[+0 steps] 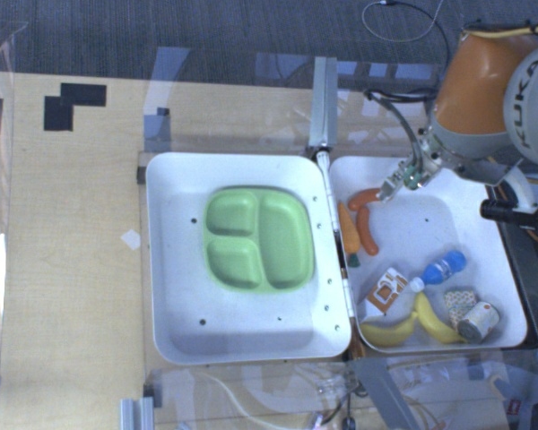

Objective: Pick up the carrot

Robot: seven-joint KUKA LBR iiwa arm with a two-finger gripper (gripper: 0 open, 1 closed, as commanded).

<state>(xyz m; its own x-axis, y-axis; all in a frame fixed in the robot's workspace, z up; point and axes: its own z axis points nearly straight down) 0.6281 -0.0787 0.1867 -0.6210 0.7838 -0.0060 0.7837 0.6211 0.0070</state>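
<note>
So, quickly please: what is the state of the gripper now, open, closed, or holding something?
Gripper: cannot be told; it hovers over the right bin, near the carrot, which lies in the bin, not held.

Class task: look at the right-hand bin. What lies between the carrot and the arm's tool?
In the camera view, a curved orange-red sausage lies between the carrot and the tool, which hangs over its upper end.

Light wooden tabletop (72,240) marked with a black stepped patch (72,104), bounded by clear panels (0,195), set against dark blue-grey carpeted floor (206,12) with a trailing cable (403,16).
</note>
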